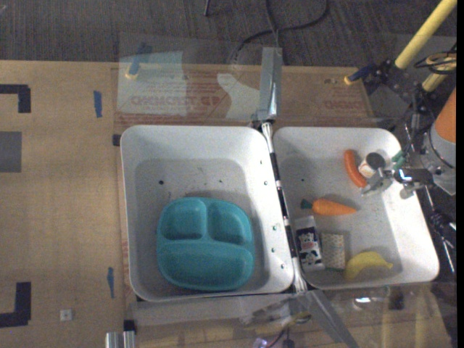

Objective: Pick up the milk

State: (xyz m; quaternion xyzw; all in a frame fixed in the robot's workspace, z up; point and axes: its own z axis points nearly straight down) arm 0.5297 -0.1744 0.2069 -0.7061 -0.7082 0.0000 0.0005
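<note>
milk: the little cow-print carton [309, 244] is lying in the right bin [413, 256], near-left corner, jammed right up against the wall between the two bins

neighbours: beige cracker-looking block [334, 251] just beside it on the right, banana [367, 264] a bit further right, carrot [333, 207] just on its far side

gripper: it [382, 174] sits over the far-right part of that bin, next to the red sausage [351, 167], well apart from the milk

jaws: honestly can't tell, it's a blur of metal bits from this angle, and nothing's visibly in there

left bin: just the teal divided plate [206, 243], not relevant

progress: I'd say the pick hasn't started, the arm needs to cross to the near-left corner first

what could go wrong: carton hugging the wall means one finger may have no room and land on the rim, or the block gets pinched along with it; a flat-lying carton could also just skid away

other risk: carrot could get bumped on the way over
</note>
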